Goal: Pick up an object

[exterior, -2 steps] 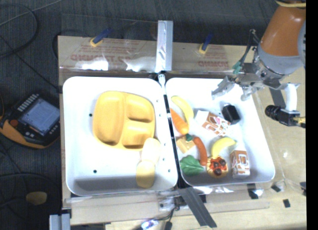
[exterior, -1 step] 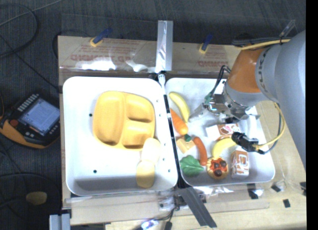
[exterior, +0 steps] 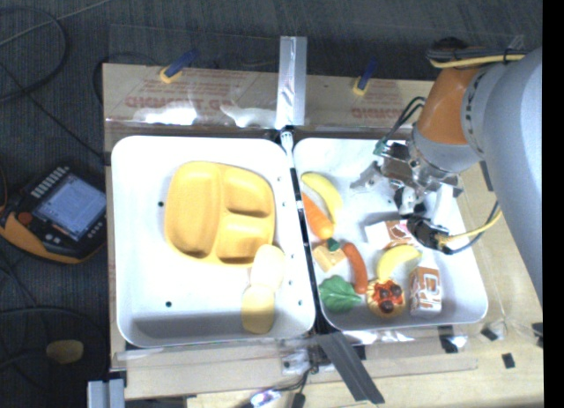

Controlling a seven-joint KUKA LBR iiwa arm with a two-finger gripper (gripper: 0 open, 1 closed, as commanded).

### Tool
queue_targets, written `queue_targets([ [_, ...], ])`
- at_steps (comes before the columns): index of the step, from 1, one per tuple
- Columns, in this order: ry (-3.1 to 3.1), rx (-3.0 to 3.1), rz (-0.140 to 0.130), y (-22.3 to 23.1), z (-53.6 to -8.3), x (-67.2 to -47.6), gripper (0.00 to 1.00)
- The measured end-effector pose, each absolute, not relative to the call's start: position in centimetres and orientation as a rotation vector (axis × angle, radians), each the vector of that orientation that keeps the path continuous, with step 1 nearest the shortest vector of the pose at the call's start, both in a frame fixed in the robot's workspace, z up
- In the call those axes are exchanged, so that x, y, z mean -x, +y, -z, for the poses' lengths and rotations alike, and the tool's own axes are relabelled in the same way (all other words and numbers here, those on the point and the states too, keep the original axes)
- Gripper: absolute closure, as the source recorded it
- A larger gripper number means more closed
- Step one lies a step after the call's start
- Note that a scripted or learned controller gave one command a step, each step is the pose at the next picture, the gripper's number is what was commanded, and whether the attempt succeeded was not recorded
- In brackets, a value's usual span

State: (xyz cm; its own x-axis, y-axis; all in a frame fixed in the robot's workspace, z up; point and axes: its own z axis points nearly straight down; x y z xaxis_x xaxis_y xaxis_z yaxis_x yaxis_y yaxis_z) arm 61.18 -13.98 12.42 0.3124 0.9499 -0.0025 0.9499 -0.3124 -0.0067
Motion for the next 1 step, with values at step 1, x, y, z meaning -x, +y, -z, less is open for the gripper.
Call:
queue_targets([
  [1,-1.997,2.442,0.008,-11.16,-8.93,-56.93,0.00],
])
